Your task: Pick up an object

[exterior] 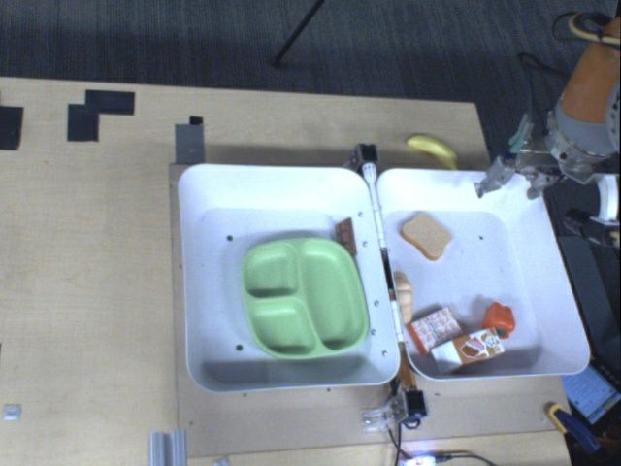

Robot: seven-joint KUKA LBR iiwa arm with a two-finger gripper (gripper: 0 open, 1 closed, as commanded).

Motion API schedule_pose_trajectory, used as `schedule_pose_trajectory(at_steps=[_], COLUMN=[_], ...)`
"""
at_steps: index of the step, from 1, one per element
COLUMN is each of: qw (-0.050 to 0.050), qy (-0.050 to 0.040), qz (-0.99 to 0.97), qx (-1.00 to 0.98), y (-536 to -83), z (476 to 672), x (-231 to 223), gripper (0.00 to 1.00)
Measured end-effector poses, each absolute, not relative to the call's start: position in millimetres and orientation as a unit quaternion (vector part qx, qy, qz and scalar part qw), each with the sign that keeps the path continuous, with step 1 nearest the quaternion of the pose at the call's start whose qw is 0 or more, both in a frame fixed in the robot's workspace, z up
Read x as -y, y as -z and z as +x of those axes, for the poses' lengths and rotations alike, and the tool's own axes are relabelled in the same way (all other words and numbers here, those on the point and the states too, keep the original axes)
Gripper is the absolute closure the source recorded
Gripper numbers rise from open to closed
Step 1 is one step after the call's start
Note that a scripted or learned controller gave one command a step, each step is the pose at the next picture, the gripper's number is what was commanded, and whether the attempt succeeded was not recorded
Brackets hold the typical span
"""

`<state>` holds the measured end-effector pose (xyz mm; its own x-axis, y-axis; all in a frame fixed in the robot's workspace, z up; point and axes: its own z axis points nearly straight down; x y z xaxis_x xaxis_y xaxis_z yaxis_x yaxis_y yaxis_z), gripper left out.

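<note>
Bread slice lies flat at seven o'clock from my gripper, which hangs spread and empty, so reachable.

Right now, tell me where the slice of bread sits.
In the camera view the slice of bread lies in the right bin, toward its far left part near the divider, well apart from the cartons at the near edge.

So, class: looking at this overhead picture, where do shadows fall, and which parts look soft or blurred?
Camera view: even lighting overall; a soft shadow lies along the near inner wall of the left bin, beside the green divided plate; the right bin shows similar shading at its near edge; the end effector and the small cartons look soft, their print unreadable.
</note>
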<state>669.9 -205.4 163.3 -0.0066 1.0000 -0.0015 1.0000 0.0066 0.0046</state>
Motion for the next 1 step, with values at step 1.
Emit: schedule_pose_trajectory(at_steps=[1], qw=[0.003], qy=[-0.0027], qz=[0.705], qx=[-0.709], y=[-88.8], z=[658.5], x=[137.8], gripper=[0.00])
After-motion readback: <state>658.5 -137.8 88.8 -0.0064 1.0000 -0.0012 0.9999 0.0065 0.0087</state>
